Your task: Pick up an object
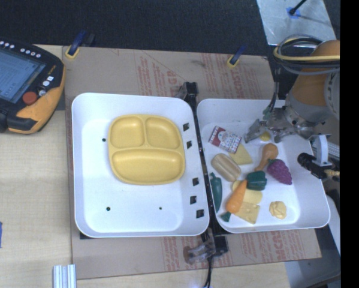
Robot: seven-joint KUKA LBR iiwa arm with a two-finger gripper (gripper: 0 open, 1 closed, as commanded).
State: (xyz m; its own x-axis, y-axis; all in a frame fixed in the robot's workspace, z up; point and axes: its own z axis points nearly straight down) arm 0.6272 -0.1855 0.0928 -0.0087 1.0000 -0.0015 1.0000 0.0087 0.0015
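On the worktop (41,221), two shallow white bins sit side by side, seen from above. Nearest the camera, at the right bin's (314,218) six o'clock edge, lie a wedge of cheese (246,212) and a small pale yellow piece (278,209). Just beyond, a carrot (235,198) touches a green pepper (256,177), with a dark green vegetable (216,191) at nine o'clock and a bunch of purple grapes (279,171) at three o'clock. Further in rest a hot dog bun (226,166), a drumstick (266,155), a pale cheese triangle (243,155) and a red-and-white packet (225,139). The claw (268,131) hovers at the bin's one o'clock, its fingers spread apart and grasping nothing, just beside the drumstick. The left bin (89,209) carries a yellow divided plate (147,148). At far ten o'clock, a control tablet (20,83) lies on the worktop.
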